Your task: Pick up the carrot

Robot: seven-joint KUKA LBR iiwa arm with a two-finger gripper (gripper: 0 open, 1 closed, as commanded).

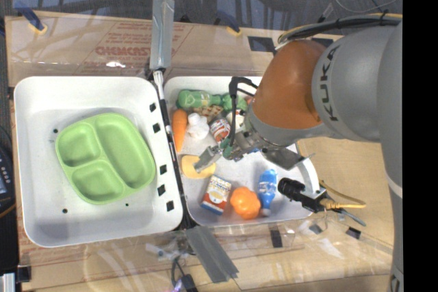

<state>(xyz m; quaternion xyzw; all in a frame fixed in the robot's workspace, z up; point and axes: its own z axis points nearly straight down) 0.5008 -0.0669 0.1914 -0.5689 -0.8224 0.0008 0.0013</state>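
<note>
Two shallow white bins sit side by side on a tan worktop (356, 161) over grey carpet. Taking the right bin (308, 210) as landmark: the long orange carrot (179, 130) lies against its left wall. The fingers (217, 157) hang near its middle, just right of the carrot and apart from it; whether they are spread, I cannot tell.

The bulky grey-and-orange robot arm (321, 89) covers the right white plastic bin's (198, 212) far right corner and part of the green bottle (198, 100) lying there, whose label is too small to read.
</note>
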